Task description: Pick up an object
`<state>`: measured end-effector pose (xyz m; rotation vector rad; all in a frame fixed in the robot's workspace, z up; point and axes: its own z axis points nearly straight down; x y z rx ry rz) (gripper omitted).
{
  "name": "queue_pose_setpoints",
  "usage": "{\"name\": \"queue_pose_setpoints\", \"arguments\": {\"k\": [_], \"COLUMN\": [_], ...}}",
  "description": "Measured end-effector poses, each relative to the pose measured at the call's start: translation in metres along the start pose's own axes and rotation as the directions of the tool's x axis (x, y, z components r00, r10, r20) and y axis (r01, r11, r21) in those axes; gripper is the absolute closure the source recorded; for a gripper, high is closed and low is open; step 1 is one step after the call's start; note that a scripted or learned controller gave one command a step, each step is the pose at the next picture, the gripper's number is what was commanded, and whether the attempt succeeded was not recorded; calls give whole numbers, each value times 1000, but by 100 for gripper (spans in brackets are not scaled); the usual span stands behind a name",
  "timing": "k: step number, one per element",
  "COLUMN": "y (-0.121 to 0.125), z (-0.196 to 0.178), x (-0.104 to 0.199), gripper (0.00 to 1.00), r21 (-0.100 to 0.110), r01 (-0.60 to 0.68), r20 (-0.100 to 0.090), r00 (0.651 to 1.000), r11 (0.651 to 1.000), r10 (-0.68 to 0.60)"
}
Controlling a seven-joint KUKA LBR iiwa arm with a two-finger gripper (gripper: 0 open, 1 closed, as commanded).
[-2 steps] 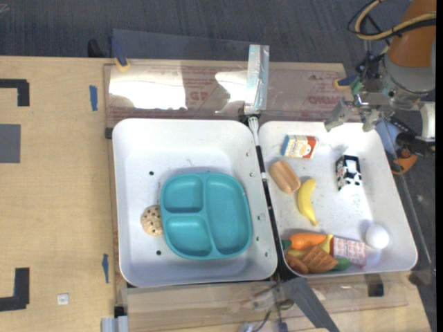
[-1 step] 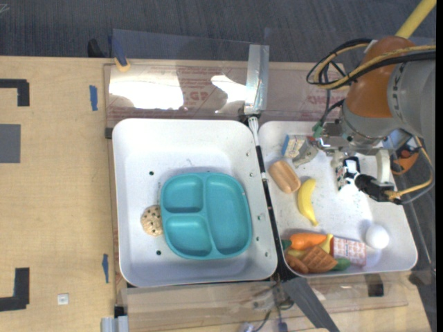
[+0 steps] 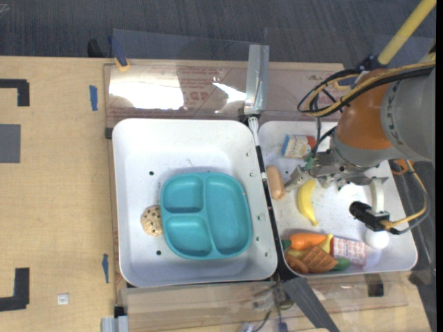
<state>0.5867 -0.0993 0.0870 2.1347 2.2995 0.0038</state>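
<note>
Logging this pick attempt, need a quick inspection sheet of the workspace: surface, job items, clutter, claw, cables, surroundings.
Surface: two white bins side by side, left bin and right bin, on a wooden bench.
Job's things: in the right bin, a banana, hot dog, carrot, small carton, white egg-like item.
Clutter: in the left bin, a teal divided tray with a cookie beside its left edge.
Claw: claw over the right bin, just above the banana; finger state not readable.
Cables: yellow and black cables looped above the wrist.
Surroundings: blue tape marks, dark carpet.
</note>
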Motion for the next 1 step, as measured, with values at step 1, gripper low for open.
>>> {"name": "queue_pose_setpoints", "arguments": {"k": [1], "y": [2], "z": [-12], "x": [0], "gripper": [100], "r21": [-7], "r01": [-2], "r20": [1], "r00": [1000], "r11": [1000], "r10": [2]}}
